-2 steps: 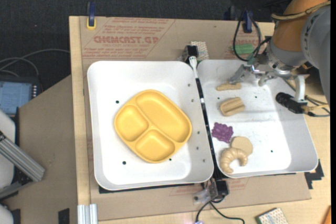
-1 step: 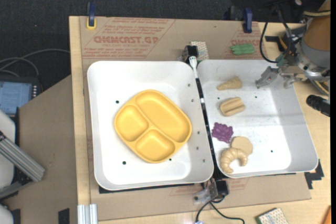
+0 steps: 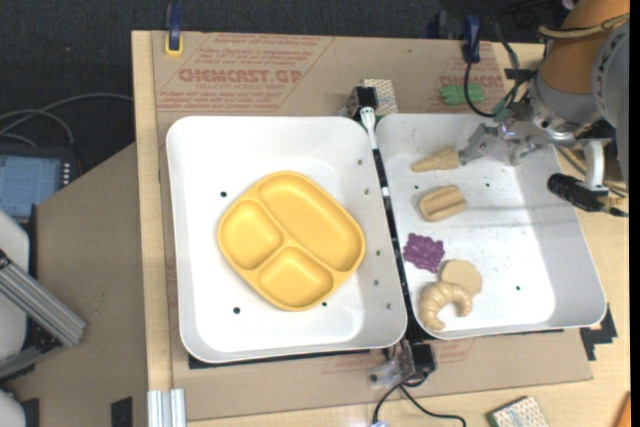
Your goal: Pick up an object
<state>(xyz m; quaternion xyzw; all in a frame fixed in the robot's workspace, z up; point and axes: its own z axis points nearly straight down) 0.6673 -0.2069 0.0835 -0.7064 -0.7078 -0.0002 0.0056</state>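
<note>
1. I see 2 shallow white bins side by side on a brown board surface (image 3: 250,65), viewed from above at a slant.
2. The left bin (image 3: 195,215) holds a yellow divided plate (image 3: 290,238) with 3 compartments, lying near the bin's middle.
3. The right bin (image 3: 540,255) holds 5 small food-shaped pieces. A tan cone piece (image 3: 436,160) lies near the top left. Below it sits a tan bun (image 3: 441,202).
4. Lower down, a purple grape cluster (image 3: 423,253) lies near the left wall. A round tan cookie (image 3: 461,275) is just beside it, touching a croissant (image 3: 447,303) below.
5. My arm (image 3: 580,65) reaches in from the right. Its tool (image 3: 492,137) hangs over the right bin's top edge, near the cone piece.
6. I cannot tell how the tool is set; nothing visible sits in it.
</note>
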